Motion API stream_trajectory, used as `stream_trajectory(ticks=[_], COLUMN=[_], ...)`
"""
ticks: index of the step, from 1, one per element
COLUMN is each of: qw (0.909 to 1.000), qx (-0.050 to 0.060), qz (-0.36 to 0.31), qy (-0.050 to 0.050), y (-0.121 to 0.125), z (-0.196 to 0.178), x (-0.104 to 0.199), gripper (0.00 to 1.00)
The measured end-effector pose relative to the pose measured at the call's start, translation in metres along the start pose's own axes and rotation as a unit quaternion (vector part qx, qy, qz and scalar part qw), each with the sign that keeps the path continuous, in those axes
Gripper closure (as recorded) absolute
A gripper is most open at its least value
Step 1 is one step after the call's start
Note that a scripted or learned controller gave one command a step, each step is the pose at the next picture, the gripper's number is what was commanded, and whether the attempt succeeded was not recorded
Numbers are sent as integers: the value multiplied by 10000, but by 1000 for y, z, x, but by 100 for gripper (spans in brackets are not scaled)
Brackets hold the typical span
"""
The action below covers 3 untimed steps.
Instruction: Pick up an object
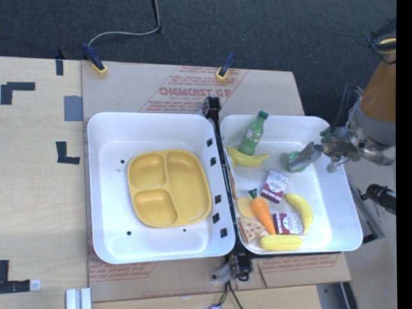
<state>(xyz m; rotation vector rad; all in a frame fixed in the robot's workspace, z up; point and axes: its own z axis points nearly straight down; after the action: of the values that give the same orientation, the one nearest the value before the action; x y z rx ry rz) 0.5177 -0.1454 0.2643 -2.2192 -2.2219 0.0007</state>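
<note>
The right bin [341, 227] holds several toy foods. A green bottle [254, 132] lies near its far wall, with a banana [246, 158] just below it. A red and white carton [275, 185] sits in the middle. Closer to the front are a carrot [262, 214], a second banana [300, 209], a red box [288, 223] and a yellow corn cob [280, 242]. My gripper [315, 163] hovers over the bin's right side, open, with nothing between its fingers. One finger [299, 160] points left toward the carton.
The left bin [103, 172] holds a yellow divided plate [169, 188]. A black divider [221, 166] runs between the bins. Cardboard [187, 92] lies under both, held by yellow clamps. The arm's orange band [385, 85] rises at the right edge.
</note>
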Motion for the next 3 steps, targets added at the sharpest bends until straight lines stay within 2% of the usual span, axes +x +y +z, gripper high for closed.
stream_trajectory(ticks=[1,2,3], qw=[10000,10000,10000], qx=[-18,-35,-27], qz=[2,-6,-3], qy=[4,-6,-11], y=[-11,62,61], z=[178,178,169], x=[11,50,50], gripper=[0,0,100])
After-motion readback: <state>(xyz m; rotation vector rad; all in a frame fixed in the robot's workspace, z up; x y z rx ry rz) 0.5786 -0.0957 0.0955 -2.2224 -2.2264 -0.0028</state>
